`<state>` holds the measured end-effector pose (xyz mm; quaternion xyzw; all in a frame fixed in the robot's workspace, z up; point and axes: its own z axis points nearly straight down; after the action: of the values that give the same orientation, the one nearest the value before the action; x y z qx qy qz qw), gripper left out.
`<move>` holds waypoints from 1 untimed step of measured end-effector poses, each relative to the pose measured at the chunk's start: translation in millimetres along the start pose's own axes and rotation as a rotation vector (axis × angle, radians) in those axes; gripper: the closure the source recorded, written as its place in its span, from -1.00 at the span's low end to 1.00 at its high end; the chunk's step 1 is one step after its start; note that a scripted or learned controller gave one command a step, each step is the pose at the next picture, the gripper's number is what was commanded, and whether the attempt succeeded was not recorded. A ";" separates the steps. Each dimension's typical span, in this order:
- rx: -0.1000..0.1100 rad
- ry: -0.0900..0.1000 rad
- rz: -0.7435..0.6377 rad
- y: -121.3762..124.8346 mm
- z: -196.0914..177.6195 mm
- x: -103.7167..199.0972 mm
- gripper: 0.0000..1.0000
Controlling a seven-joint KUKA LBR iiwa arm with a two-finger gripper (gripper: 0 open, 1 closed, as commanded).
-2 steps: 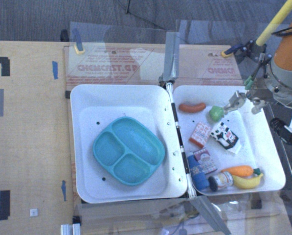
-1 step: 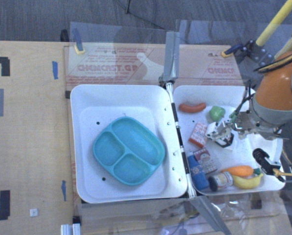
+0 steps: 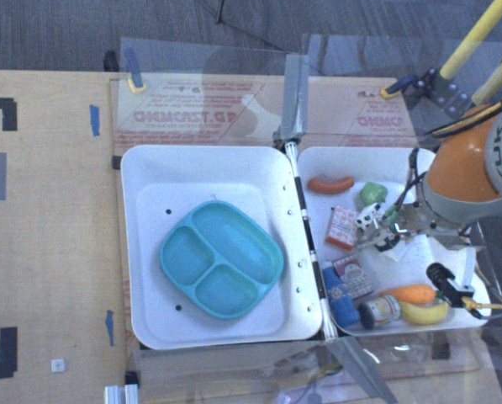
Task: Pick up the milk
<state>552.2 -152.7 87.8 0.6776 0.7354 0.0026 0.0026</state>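
Gripper (image 3: 383, 230): right bin (image 3: 402, 160), centre; open or closed, cannot tell.
Milk (image 3: 369, 220): cow-patterned carton, touching gripper's left side.

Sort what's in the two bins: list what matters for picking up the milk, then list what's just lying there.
For the job:
- black-and-white spotted milk carton, right bin
- two-finger gripper, beside that carton

Lying about:
- turquoise sectioned plastic plate, left bin
- red sausage
- green round item
- red-and-white box
- orange carrot
- yellow banana
- small can
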 end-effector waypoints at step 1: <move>-0.002 -0.005 0.009 -0.8 -9.3 -6.1 1.00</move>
<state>551.8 -158.9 97.1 0.6808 0.7324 0.0018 0.0050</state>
